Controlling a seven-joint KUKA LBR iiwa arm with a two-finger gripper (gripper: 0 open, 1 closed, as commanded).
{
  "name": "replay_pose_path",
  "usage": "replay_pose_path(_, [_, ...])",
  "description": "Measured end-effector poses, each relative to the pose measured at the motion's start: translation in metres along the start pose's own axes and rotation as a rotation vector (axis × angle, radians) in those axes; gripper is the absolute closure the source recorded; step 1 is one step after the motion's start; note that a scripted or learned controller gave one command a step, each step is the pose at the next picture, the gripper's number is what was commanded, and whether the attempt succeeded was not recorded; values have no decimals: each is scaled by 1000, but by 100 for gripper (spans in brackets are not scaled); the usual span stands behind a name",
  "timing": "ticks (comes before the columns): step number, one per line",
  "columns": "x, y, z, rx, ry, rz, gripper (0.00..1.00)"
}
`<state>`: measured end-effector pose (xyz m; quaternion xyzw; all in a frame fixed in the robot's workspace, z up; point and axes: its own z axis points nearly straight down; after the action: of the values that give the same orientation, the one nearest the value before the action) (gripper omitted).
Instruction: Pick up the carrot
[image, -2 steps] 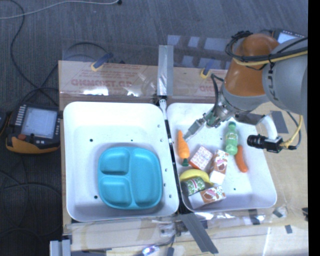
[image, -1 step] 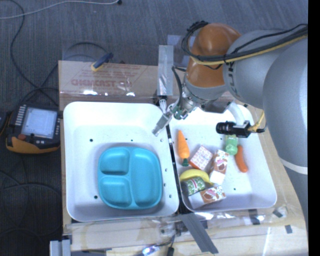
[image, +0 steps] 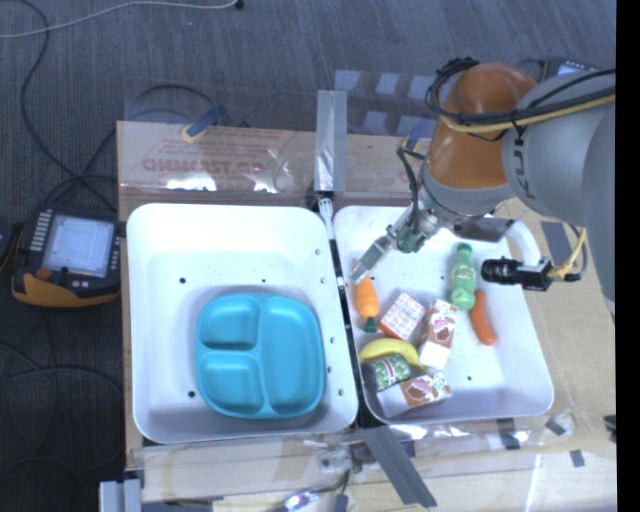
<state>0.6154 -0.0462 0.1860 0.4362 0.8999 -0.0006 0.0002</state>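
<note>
A: Hovering over the right bin (image: 530, 330), the gripper (image: 367, 258) points down and left; I cannot tell how it is set; nothing sits in it.

B: And the carrot (image: 368, 298)?

A: Just below the gripper tip, lying on the bin floor beside the small carton (image: 402, 315); apart from it, not touching.

B: So the pick?

A: Not yet done, I judge; descent, grasp and lift remain.

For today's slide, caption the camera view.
Gripper poised just above the small orange carrot in the right white bin.
</note>
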Motion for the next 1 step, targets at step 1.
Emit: replay_pose_path(1, [15, 19, 2, 0, -1, -57, 0])
